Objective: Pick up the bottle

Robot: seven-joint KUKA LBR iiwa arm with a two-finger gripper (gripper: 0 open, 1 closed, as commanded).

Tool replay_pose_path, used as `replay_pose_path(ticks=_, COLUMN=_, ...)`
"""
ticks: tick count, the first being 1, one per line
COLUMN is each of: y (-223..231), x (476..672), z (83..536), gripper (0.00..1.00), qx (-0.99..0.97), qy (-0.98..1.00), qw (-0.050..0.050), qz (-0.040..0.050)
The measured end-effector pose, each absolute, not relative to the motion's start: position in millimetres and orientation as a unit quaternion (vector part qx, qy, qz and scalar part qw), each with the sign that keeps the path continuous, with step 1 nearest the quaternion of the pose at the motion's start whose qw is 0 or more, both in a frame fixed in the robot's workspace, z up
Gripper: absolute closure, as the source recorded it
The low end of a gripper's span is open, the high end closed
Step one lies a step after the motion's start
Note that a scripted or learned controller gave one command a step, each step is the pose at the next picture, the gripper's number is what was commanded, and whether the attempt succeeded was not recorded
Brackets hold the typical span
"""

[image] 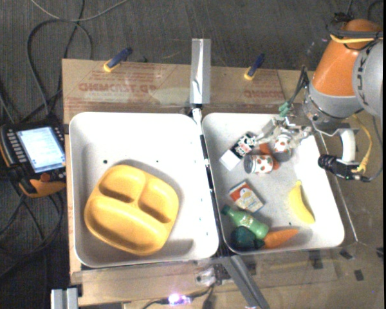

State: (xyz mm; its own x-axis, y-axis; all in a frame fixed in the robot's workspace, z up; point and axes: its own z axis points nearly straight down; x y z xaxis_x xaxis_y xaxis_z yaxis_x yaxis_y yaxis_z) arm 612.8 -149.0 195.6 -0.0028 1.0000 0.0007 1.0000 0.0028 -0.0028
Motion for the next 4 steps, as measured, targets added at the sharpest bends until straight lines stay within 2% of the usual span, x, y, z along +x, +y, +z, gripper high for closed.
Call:
replay_pose_path(ticks=1, y=-102.8, x=565.6, z=89.0, gripper=0.0, qx=-0.753, qy=-0.658, qw=-0.003, qz=-0.0022)
replay_pose_path(ticks=2, y=-117.2, x=590.6, z=88.8, gripper=0.0, qx=-0.76, qy=-0.65, qw=-0.003, qz=-0.0028)
replay_pose_path(ticks=3, y=-102.2, x=546.0, z=89.4, gripper=0.0, qx=-0.785, qy=-0.619, qw=-0.005, qz=-0.0027)
replay_pose_path(ticks=4, y=-101.2, x=487.7, z=89.9, gripper=0.0, qx=-0.727, qy=-0.687, qw=-0.007, qz=-0.0038)
